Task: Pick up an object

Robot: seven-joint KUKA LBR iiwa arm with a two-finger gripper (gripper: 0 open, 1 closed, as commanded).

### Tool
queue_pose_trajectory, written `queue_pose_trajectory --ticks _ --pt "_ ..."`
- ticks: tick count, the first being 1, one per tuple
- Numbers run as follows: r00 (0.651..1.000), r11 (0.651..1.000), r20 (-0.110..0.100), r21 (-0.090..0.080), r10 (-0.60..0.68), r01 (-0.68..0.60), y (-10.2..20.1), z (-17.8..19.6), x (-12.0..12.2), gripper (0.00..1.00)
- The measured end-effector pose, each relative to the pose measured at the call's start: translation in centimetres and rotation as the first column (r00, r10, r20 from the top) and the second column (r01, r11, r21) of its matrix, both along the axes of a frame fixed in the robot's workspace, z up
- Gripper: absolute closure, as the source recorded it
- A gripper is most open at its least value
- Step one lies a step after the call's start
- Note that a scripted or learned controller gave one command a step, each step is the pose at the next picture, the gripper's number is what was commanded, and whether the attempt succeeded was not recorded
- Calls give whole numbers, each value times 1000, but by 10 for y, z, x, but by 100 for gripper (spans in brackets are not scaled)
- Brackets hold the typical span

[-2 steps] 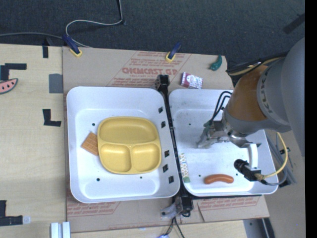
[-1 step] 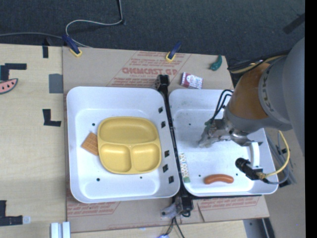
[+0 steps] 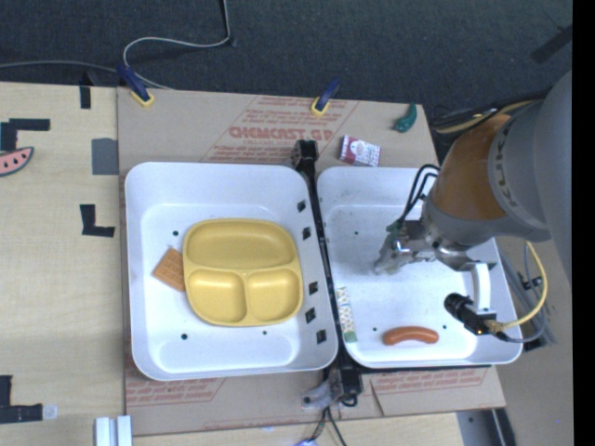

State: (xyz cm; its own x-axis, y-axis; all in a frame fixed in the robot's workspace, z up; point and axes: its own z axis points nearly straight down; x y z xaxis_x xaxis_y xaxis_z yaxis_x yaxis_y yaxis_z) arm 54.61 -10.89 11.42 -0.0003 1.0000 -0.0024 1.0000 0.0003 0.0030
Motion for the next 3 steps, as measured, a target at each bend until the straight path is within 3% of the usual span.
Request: queue_pose_trajectory --ticks 1,2,3 --pt "1000 1000 -1 1 0 0 1 9 0 100" --pt "1000 1000 -1 1 1 -1 1 9 0 0" --pt "1000 1000 2 2 1 -1 -4 -28 75 0"
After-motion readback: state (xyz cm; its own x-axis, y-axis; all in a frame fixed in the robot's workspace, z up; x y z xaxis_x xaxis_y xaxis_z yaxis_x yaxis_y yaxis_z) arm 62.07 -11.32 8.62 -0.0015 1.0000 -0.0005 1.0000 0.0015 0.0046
